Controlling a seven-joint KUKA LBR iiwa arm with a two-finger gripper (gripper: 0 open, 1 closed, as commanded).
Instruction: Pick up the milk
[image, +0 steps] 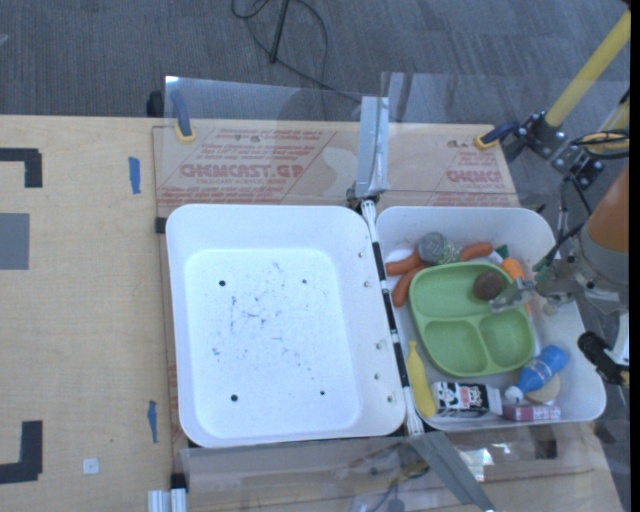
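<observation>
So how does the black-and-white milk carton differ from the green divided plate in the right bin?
The black-and-white milk carton is small, boxy and cow-patterned; the green divided plate is far larger, flat and plain green. The carton lies on its side against the near wall of the right white bin; the plate sits mid-bin with a brown item resting in it. Both lie in the same bin, with the carton just below the plate's near edge.

milk (462, 398) in right bin (575, 400), before tray (450, 340)
</observation>
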